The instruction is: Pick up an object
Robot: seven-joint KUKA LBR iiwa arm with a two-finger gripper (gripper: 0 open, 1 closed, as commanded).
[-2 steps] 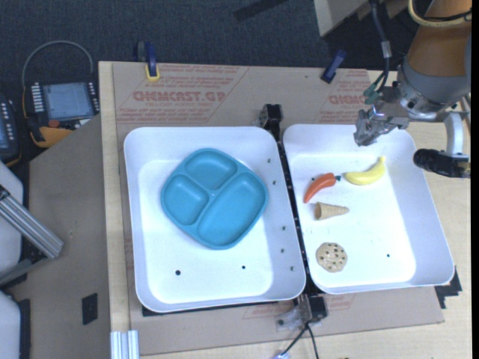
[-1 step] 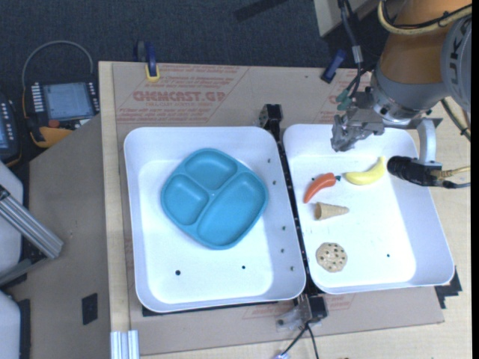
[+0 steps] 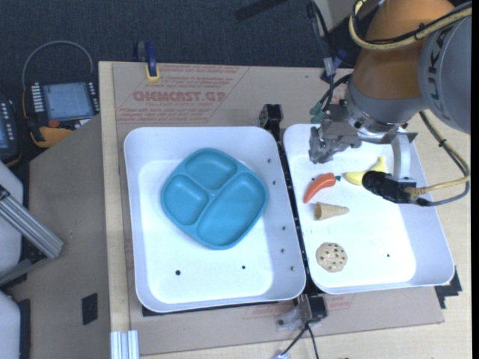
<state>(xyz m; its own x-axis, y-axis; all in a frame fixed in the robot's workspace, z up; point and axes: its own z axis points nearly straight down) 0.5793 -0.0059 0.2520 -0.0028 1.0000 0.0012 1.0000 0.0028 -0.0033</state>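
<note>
Gripper (image 3: 323, 146) low over far-left part of right bin (image 3: 430, 264); fingers hard to read, cannot tell open or closed. Red pepper (image 3: 319, 186) just below gripper, apart. Cone (image 3: 329, 211) beneath pepper, cookie (image 3: 331, 256) nearer front. Banana (image 3: 376, 172) right of pepper. Blue divided plate (image 3: 215, 197) in left bin (image 3: 150, 275). Both bins on counter (image 3: 112, 140).

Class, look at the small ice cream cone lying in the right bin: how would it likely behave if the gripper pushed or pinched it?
The ice cream cone lies on its side, so a push would probably roll it in an arc. Its tapered shape may squeeze out of a pinch. It looks small and probably light.
</note>
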